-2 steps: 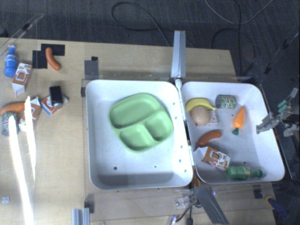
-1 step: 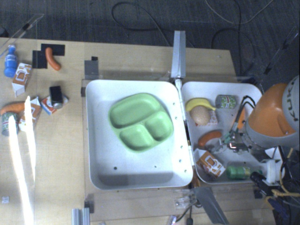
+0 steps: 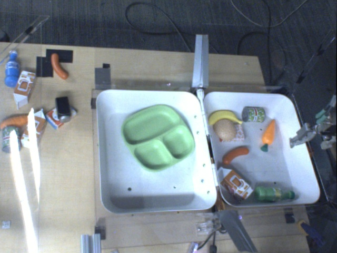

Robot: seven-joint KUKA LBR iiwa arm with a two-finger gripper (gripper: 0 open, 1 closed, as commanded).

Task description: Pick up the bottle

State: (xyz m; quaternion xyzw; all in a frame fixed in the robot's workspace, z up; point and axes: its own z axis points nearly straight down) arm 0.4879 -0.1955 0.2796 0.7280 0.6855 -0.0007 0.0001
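A green bottle (image 3: 274, 194) lies on its side along the front wall of the right bin (image 3: 303, 165), its cap pointing right. To its left is a small brown-and-white carton (image 3: 237, 185). My gripper (image 3: 311, 133) sits at the right rim of that bin, well behind and to the right of the bottle, with nothing seen in it.
The right bin also holds a banana (image 3: 224, 117), a round brown item (image 3: 226, 130), a green can (image 3: 254, 114), a carrot (image 3: 269, 133) and a sausage (image 3: 235, 154). A green divided plate (image 3: 158, 136) lies in the left bin (image 3: 113, 157). A blue bottle (image 3: 11, 70) and other small items lie on the bench at far left.
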